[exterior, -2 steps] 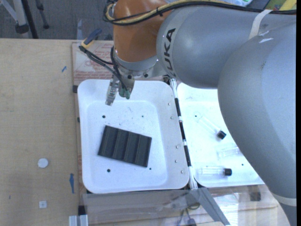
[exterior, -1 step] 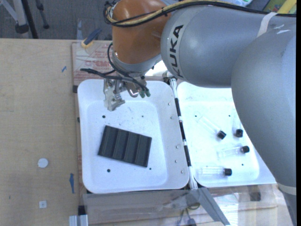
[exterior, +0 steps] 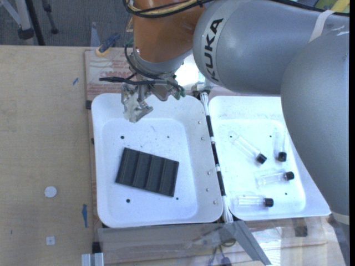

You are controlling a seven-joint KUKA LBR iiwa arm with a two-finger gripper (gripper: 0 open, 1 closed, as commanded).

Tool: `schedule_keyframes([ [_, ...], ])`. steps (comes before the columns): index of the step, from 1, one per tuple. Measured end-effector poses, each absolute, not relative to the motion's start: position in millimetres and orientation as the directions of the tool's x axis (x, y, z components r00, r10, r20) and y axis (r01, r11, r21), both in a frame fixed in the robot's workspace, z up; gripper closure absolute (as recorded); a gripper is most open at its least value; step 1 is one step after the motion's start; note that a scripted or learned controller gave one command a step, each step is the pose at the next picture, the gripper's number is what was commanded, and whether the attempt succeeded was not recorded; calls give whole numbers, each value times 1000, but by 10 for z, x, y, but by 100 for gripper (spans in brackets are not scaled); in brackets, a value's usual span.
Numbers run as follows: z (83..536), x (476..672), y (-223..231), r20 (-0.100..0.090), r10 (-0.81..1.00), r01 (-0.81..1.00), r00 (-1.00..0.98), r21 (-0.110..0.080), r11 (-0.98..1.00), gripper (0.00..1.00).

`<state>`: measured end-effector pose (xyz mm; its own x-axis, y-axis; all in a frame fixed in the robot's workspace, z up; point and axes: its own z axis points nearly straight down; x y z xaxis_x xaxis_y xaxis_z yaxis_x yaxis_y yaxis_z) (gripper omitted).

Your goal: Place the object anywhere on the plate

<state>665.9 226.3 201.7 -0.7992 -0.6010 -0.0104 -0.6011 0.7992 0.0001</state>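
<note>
We see the hand [exterior: 137,111] over the far left bin [exterior: 105,204], above the dark plate [exterior: 147,172]; whether it is open we cannot tell.

arm [exterior: 266,43] cut off at right edge, right bin's [exterior: 233,107] far corner hidden behind it

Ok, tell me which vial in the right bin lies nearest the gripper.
The upper-left vial, lying diagonally with its black cap toward lower right. The other three vials sit farther right or lower, farther from the gripper over the left bin.
</note>
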Motion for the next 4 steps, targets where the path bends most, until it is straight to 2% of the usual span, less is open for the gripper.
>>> schedule_keyframes([
  [1, 2375, 6673, 2209, -10, -689, -689, -724, -1, 724, 100],
  [2, 2380, 6676, 2214, -9, -756, -756, -655, -2, 655, 100],
  [3, 2376, 6676, 2189, -8, -727, -727, -687, 0, 687, 100],
  [4, 2350, 6668, 2221, -6, -805, -805, -593, -1, 593, 100],
])
